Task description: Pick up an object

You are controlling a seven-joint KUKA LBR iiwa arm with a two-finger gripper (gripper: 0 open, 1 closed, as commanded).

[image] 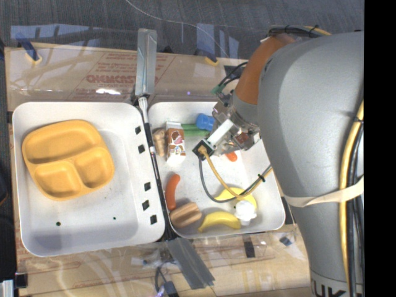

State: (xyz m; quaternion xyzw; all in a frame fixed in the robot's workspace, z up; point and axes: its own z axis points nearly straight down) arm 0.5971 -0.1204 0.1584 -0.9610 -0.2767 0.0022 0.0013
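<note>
- Two bins: the left bin [37, 228] holds a yellow divided plate [67, 158], well apart from the gripper [238, 138].
- Over in the right bin [272, 218]: carton [176, 142], sausage [172, 190], banana [218, 221] near it.
- Orange piece [231, 156] just beside it, half hidden; open or closed, can't tell.

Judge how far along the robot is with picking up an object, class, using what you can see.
Done: the approach, as the end effector sits over the right bin beside a small orange piece. In hand: nothing visibly; the carton, sausage and banana lie on the bin floor. Left: the grasp and lift of one item.
</note>
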